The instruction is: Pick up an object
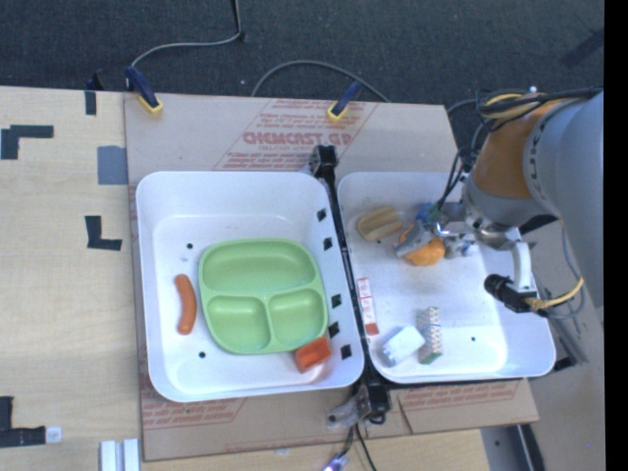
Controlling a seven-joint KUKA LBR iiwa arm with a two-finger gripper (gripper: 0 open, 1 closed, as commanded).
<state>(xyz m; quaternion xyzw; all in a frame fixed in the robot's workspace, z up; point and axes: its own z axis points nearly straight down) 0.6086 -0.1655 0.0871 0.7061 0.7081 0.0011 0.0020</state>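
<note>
Orange item: a rounded, smooth orange object (426,254) lies in the upper middle of the right bin (510,361), probably toy food.
End effector: the end effector (432,235) hangs low over the orange object, touching it or just above; from here I cannot tell how the tips stand, nor whether anything is between them.
Likely target: orange object, judged from the arm's position alone.
Neighbour: a tan, bread-like roll (379,224) sits just beside the orange object on its left, close enough to get nudged.
Right bin, lower part: a small white packet (401,342) and a grey patterned strip (429,330), lying flat, well apart from the arm.
Left bin (157,214): a matte green divided tray (263,295) in the middle, three compartments; a thin orange-red sausage shape (184,303) beside its left edge; a red-orange block (313,353) at its lower right corner.
Bench (59,263): pale wood with cardboard under both bins, held by clamps at the far edge, presumably to stop sliding.
</note>
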